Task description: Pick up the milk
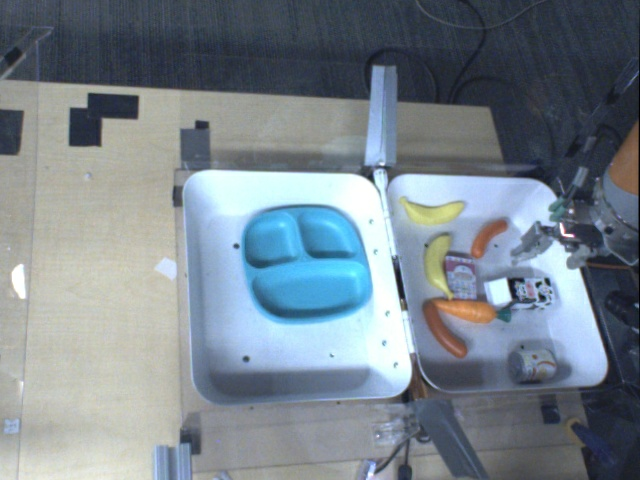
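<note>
Nearest the camera, at the front of the right bin [590, 368], a small grey can [533, 364] lies on its side close to the front wall. Just behind it and to the left, a sausage [446, 332] lies at a slant, and an orange carrot [466, 311] rests across its upper end, its green tip pointing right. The milk [520, 291], a small white carton with black cow patches, lies flat on the bin floor just beyond that green tip, right of the carrot and free of any grip. Left of the milk sits a small maroon and white packet [460, 274], touching a yellow banana [436, 265] that stands lengthwise beside it. Farther back, a second sausage [488, 236] lies tilted, and a second banana [432, 210] curves near the bin's far left corner.

The gripper [545, 236] hangs over the right side of this bin, behind and a little right of the milk and apart from it. Its jaws are spread, with nothing between them. Behind it the arm [620, 183] shows its orange band at the right edge.

The left bin [215, 268] holds a blue divided tray [304, 264] with three compartments, set near its middle. Beyond both bins, a metal post [381, 118] rises at the seam between them, and a cable [500, 13] loops over the dark floor.
</note>
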`<state>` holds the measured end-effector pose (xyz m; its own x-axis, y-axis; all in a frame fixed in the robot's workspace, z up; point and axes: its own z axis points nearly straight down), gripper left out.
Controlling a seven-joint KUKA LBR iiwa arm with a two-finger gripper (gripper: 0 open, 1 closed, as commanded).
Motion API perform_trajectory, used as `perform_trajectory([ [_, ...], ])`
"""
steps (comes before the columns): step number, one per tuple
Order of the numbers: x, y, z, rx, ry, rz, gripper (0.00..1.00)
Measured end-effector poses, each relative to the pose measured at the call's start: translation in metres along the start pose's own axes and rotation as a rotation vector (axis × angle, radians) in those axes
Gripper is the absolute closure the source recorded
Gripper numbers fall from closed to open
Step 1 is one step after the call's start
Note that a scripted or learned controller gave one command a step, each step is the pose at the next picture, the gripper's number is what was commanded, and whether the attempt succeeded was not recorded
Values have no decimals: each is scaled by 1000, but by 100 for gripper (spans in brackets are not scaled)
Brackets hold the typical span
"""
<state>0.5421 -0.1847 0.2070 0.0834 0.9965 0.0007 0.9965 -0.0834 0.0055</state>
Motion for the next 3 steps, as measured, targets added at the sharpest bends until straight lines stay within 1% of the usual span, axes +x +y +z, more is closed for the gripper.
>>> perform_trajectory([
  [1,-14,14,111,-2,-1,72,0],
  [2,-13,16,99,-7,0,70,100],
  [3,-10,-32,106,2,-1,90,100],
])
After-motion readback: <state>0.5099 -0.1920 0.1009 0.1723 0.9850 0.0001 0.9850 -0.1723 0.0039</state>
